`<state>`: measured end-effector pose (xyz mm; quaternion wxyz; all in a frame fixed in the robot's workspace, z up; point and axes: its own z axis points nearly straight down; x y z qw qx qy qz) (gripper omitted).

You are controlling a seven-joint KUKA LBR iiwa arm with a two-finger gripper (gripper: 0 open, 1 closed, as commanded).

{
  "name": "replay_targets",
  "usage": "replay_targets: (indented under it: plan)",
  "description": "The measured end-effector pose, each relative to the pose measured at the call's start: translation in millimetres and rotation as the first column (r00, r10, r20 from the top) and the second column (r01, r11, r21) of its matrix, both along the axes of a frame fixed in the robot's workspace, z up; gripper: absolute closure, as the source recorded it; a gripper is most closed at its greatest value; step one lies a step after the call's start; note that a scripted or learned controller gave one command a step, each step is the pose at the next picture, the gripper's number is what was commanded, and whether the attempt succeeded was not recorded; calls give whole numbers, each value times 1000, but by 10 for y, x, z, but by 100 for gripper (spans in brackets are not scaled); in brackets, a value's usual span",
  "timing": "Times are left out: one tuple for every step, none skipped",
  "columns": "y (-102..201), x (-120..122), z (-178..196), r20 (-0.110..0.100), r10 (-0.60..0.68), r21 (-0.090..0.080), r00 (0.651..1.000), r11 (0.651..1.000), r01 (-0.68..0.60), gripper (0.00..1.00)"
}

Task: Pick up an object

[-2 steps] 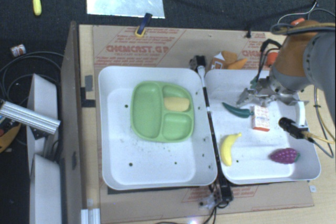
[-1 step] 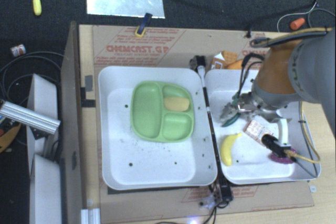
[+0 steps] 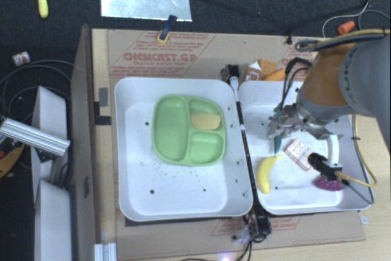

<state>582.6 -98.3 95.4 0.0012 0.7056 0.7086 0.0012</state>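
My gripper [image 3: 280,130] hangs over the left part of the right bin [image 3: 305,205], with the grey arm and its orange band reaching in from the right. A slim teal thing [image 3: 277,145] shows just below the gripper; I cannot tell whether it is held. A yellow banana [image 3: 266,173] lies near the bin's front left. Right of the gripper is a small pink-and-white box [image 3: 297,153]. A purple bunch of grapes [image 3: 328,183] sits at the front right.
The left bin [image 3: 137,192] bears a green divided plate [image 3: 177,131] with a yellow piece [image 3: 206,121] in its upper right compartment. An orange thing [image 3: 274,74] lies on the cardboard behind the right bin. A black rail [image 3: 241,131] separates the bins.
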Motion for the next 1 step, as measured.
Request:
replay_targets:
  plan:
    - [479, -157, 1013, 7, 4, 2, 1000, 1000, -4, 100]
